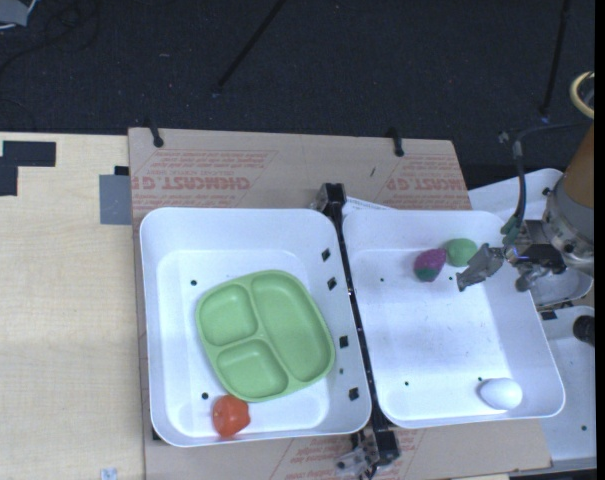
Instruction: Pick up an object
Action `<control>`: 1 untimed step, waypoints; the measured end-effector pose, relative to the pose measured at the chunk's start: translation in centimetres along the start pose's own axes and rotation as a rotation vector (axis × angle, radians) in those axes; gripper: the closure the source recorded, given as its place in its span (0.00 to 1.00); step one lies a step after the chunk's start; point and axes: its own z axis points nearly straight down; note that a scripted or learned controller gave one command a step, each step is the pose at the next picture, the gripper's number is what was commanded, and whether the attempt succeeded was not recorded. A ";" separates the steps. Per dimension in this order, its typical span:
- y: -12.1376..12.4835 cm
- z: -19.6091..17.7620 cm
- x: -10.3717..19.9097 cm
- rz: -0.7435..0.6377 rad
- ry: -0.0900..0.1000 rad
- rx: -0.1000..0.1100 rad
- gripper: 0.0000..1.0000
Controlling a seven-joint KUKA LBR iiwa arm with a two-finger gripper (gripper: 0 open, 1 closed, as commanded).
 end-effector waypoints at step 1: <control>0.2 -0.6 0.0 -0.002 -0.002 -0.011 0.00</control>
